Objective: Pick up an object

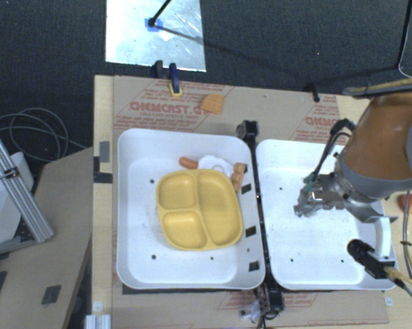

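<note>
- The pincer (308, 204) sits low over the right bin (283, 266), near the middle of its left half, at the end of the grey arm with the orange band (384, 141) that comes in from the right.
- How far its metal tips stand apart I cannot tell: they merge into one small, blurred grey cluster, and nothing can be seen between them.
- Whether the tips touch the bin floor is also unclear; they look close to it, perhaps just above.
- The things to pick lie in the left bin (130, 259), well apart from the pincer and across the black divider between the bins.
- A yellow three-part plate (198, 209) lies flat in the middle of that bin.
- Just behind the plate's far edge are an orange sausage-like piece (189, 163), a white item (215, 165) partly covered by the plate's rim, and a small tan block (239, 173) at the plate's far right corner.
- The white item's shape is hard to make out against the white bin.
- An orange-tan flat piece (213, 103) rests on the cardboard-covered desk (276, 109) behind the left bin, outside both bins.
- The arm's bulk hides the right bin's far right part, and the arm itself is cut off by the frame's edge.
</note>
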### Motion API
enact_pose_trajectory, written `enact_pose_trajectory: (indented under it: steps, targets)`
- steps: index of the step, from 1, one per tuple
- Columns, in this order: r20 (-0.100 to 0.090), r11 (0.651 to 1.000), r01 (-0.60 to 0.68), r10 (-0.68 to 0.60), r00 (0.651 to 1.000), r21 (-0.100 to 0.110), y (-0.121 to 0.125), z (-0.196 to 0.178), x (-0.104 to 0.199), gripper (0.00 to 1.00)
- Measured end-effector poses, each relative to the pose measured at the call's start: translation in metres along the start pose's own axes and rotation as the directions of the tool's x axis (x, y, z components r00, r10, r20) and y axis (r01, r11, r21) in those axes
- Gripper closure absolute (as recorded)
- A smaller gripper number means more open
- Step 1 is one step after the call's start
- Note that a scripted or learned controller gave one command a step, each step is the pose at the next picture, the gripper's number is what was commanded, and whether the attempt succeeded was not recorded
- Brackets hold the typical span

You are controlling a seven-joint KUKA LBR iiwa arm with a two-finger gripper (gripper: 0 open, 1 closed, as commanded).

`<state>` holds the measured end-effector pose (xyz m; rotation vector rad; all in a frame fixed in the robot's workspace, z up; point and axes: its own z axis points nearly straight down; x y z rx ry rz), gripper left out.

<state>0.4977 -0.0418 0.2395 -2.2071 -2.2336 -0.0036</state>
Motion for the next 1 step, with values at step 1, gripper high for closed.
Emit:
enact_pose_trajectory:
  steps: [1]
  targets:
    - [0.003,1.0,-0.007,0.007,1.0,-0.002,0.0179,0.0017,-0.0035,1.0]
